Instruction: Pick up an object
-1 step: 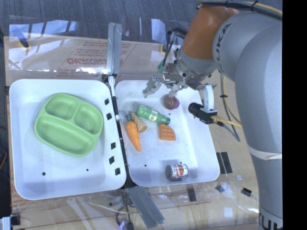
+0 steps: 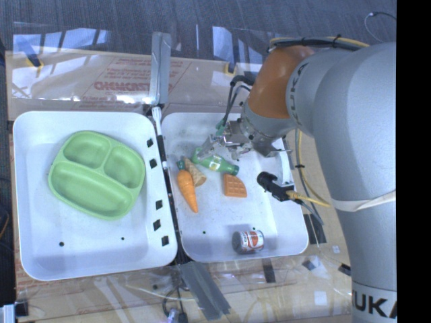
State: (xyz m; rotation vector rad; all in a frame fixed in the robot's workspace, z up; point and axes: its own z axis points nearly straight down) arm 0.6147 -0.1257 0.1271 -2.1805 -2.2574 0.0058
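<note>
Bottle: green bottle (image 2: pixel 214 163) lies on its side in the right bin (image 2: pixel 283 244), just beside the carrot (image 2: pixel 188 188); likely light, smooth, inclined to roll.
Hold: across its round body, mid-length, not the tapered neck.
Gripper: gripper (image 2: pixel 227 140) sits low just above the bottle; whether it is spread or closed cannot be told, and nothing shows clamped in it.
Neighbours: orange waffle-like piece (image 2: pixel 234 186), can (image 2: pixel 248 240); green divided plate (image 2: pixel 97 173) in the left bin (image 2: pixel 40 261).

Right bin (image 2: pixel 202 237), four loose objects. Green bottle (image 2: pixel 214 162) lying on side, near bin's upper middle. Orange carrot (image 2: pixel 187 190) lying lengthwise, left part, beside divider. Orange waffle-like piece (image 2: pixel 234 186) flat, centre. Small can (image 2: pixel 248 241) on side, near front wall, well apart from others.
</note>
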